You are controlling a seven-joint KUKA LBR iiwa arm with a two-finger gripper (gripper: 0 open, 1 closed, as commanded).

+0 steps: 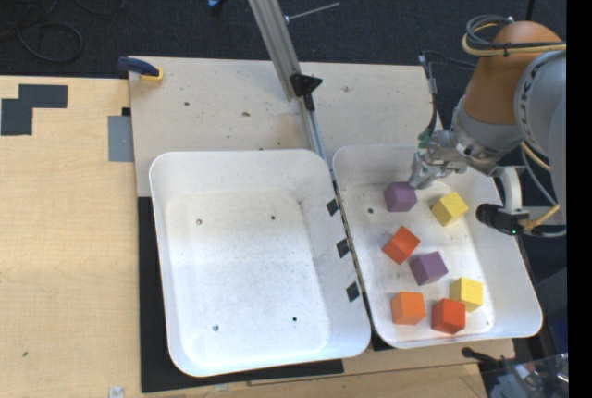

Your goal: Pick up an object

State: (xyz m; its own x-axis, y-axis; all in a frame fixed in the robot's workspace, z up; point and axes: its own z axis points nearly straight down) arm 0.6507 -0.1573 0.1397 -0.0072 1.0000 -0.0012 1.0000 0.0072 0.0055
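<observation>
Worktop carries two white bins, right bin [518, 317] holds seven cubes, jaws [427, 167] (state unreadable) sit at 1 o'clock of the purple cube [400, 196], just beside it; risk: offset descent nudges it away, no grasp.
</observation>
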